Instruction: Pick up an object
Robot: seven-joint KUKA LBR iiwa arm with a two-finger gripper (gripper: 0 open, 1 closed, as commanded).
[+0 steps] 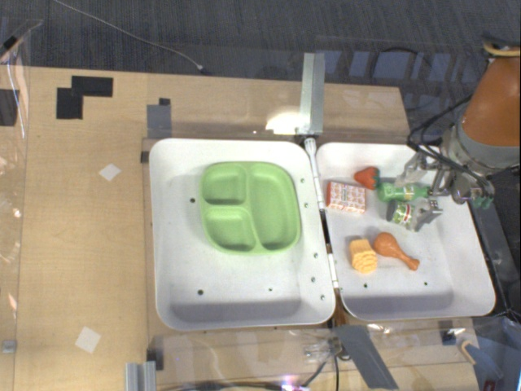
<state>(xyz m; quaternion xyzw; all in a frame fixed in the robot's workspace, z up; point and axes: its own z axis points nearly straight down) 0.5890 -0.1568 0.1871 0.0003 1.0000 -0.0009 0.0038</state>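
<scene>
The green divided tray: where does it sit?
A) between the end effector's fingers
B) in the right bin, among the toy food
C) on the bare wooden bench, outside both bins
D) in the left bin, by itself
D: the green divided tray lies flat in the left bin, with nothing else in that bin, while the toy drumstick and the other small items lie in the right bin.

arm [496,108] cut off at right edge; end effector [425,194] partly hides a green can [399,212].
</scene>
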